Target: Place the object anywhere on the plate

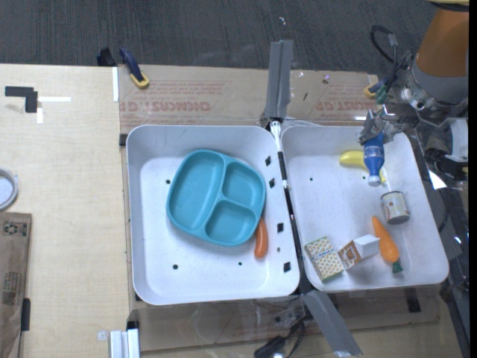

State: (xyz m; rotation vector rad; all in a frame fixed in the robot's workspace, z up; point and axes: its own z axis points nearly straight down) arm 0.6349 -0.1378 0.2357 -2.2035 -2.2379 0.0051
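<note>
A blue plate (216, 198) with three compartments lies in the left bin (149, 274). My gripper (373, 131) is over the far part of the right bin (425, 274), shut on the top of a small blue bottle (373, 157). The bottle hangs down from the fingers, in front of a yellow banana (349, 158). The grey arm with its orange band (444, 32) comes in from the upper right.
An orange sausage (261, 241) lies on the left bin floor against the plate's right edge. In the right bin are a small can (395, 206), a carrot (386, 242), a patterned box (324, 258) and a small carton (361, 250). A raised divider (283, 192) separates the bins.
</note>
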